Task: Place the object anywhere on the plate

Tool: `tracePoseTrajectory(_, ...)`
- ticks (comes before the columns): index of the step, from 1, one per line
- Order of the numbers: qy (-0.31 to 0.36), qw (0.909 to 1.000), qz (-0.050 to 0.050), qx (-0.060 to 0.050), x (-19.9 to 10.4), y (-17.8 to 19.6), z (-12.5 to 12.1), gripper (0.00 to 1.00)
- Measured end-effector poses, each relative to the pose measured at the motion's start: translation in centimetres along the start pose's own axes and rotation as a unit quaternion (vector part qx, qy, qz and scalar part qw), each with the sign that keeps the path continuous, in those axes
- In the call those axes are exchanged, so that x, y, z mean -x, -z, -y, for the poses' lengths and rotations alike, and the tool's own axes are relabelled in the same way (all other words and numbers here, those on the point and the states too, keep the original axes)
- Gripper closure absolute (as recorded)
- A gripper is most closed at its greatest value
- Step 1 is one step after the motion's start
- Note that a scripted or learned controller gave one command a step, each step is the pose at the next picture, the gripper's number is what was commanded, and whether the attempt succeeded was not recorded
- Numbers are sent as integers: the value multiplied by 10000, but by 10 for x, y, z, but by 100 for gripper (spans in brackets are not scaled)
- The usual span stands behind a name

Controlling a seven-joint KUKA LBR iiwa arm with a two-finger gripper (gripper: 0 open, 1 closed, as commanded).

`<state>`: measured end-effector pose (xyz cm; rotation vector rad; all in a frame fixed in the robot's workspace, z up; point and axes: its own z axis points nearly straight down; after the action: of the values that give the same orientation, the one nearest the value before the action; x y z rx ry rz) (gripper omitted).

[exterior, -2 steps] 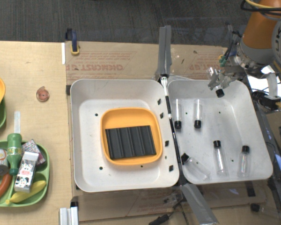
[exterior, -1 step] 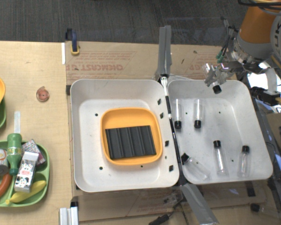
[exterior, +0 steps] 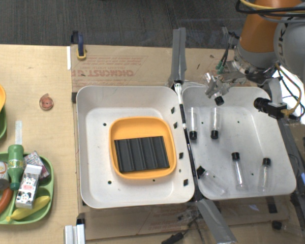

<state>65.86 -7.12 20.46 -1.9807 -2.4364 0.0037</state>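
Four clear tubes with black caps lie scattered in the right bin (exterior: pixel 274 184): one (exterior: pixel 192 122) near its left wall, one (exterior: pixel 214 122) just beside it, and two more, one (exterior: pixel 237 169) and another (exterior: pixel 265 173), toward the near edge. Any of them could be the object to move; none is yet on the plate (exterior: pixel 141 147), an orange one that sits in the middle of the left bin (exterior: pixel 91 187) with a dark ribbed slab (exterior: pixel 142 153) on its floor.

The arm (exterior: pixel 262 27) reaches in from the right and hangs the gripper (exterior: pixel 217 91) over the far-left corner of the right bin, above the upper pair of tubes. Something small and dark shows at its tip, perhaps a cap, but the view is too coarse there to say, and whether the fingers stand apart or together cannot be told. I judge the arm to be poised for a pick, not a carry.

Between the bins runs a raised double wall (exterior: pixel 183 131), which any transfer must clear. The slab takes up much of the plate's floor, so a tube set there may roll along the ribs. Off to the left, a green tray (exterior: pixel 43 207) of toy food and a small pink piece (exterior: pixel 47 102) lie well apart from the work.
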Motion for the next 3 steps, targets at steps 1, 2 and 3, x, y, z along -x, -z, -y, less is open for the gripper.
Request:
tracePoseTrajectory(1, 1002, 9950, 9, 18, -19, 34, -4, 100)
tracePoseTrajectory(2, 2314, 9729, 14, 24, -31, 69, -7, 100)
tracePoseTrajectory(3, 3261, 9453, 7, 16, -40, -13, -6, 100)
